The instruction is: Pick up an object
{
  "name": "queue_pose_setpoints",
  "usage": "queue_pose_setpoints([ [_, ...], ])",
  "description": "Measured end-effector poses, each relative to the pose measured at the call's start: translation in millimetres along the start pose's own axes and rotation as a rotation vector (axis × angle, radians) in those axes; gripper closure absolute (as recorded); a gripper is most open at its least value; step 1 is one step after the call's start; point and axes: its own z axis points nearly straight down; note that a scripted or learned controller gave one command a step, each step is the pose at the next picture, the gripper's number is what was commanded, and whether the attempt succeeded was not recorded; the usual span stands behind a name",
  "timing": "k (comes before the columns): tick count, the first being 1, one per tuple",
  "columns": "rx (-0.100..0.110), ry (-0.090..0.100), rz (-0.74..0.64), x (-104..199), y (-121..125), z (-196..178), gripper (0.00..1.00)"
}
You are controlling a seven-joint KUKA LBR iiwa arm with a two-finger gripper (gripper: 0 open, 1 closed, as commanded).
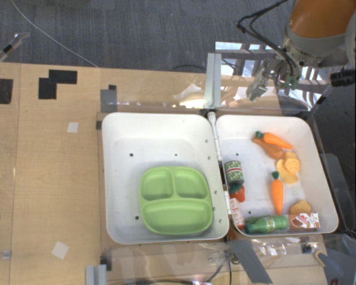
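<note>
Hanging at the upper right of the frame, the end effector (266, 83) sits above the far rim of the right bin (317, 161), beyond its back wall, with nothing between its fingers; whether they are spread or closed I cannot tell from this angle. Above it the orange band (317, 16) of the arm fills the top right corner. Below, in the right bin, an orange carrot (272, 140) lies near the back, with a pale yellow biscuit-like piece (288, 167) just beneath it and a second carrot (276, 191) standing lengthwise lower down. Along the bin's left wall lies a small can (233, 171) with a red strawberry-like piece (238, 193) right below it. At the front wall a green bottle (267, 224) lies on its side, beside a brown-and-red carton (304, 221). Further left, the left bin (139, 133) holds a green divided plate (176, 200) toward its lower right, all resting on the wooden bench (50, 183)
</note>
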Motion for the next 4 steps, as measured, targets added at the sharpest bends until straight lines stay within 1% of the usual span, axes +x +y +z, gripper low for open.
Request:
queue_pose_setpoints([
  [2, -0.007, -0.023, -0.012, -3, 5, -28, 1.00],
  [3, 0.011, 0.040, -0.086, 21, -26, 40, 1.00],
  [4, 0.006, 0.026, -0.090, 18, -23, 25, 1.00],
])
